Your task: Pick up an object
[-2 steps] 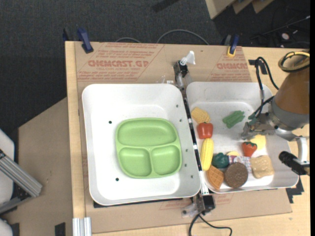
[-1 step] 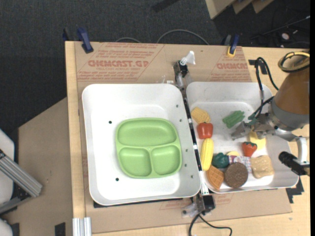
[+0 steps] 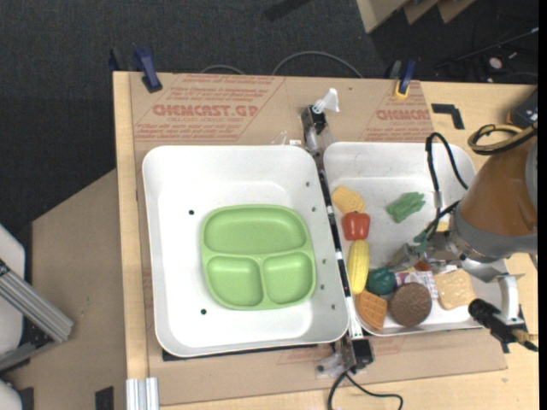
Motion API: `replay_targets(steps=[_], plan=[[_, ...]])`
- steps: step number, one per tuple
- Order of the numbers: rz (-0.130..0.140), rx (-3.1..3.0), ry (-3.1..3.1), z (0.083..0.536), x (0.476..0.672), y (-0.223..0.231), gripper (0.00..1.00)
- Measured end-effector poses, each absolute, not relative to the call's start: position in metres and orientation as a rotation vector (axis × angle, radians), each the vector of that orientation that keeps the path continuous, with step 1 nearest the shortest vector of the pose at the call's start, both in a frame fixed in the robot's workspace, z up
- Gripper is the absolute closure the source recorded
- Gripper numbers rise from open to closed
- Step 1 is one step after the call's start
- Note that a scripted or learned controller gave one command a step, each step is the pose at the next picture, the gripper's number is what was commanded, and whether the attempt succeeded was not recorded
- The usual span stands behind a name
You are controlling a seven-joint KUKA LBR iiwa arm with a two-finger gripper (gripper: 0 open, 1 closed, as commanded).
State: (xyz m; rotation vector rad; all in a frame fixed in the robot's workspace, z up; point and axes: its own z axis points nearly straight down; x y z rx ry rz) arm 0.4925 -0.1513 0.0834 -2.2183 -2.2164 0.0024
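The right bin (image 3: pixel 376 156) holds several toy foods. A yellow piece (image 3: pixel 348 199), a red pepper (image 3: pixel 356 225) and a corn cob (image 3: pixel 357 265) line its left wall. A green vegetable (image 3: pixel 405 205) lies further back. At the front are a teal item (image 3: pixel 381 281), a brown round cookie (image 3: pixel 411 304), an orange waffle-like piece (image 3: pixel 371 309), a tan cracker (image 3: pixel 453 287) and a small red-and-white item (image 3: pixel 421 272). My gripper (image 3: pixel 418 253) reaches in low from the right, just above the red-and-white item and beside the teal item. Nothing is visibly held.
The left bin (image 3: pixel 171 229) holds a green three-compartment plate (image 3: pixel 256 254). A black cable (image 3: pixel 436 169) loops over the right bin's back right corner. The arm's orange band (image 3: pixel 504 190) covers that bin's right edge. Clamps stand at the bench's far edge.
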Motion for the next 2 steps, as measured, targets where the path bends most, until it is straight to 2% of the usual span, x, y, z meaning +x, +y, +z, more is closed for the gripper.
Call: replay_targets(steps=[1, 2], plan=[[-0.002, -2.224, -2.221, 0.0947, 0.4953, -0.1528, 1.0], [-0.001, -2.224, -2.221, 0.0941, 0.495, -0.1527, 0.0]])
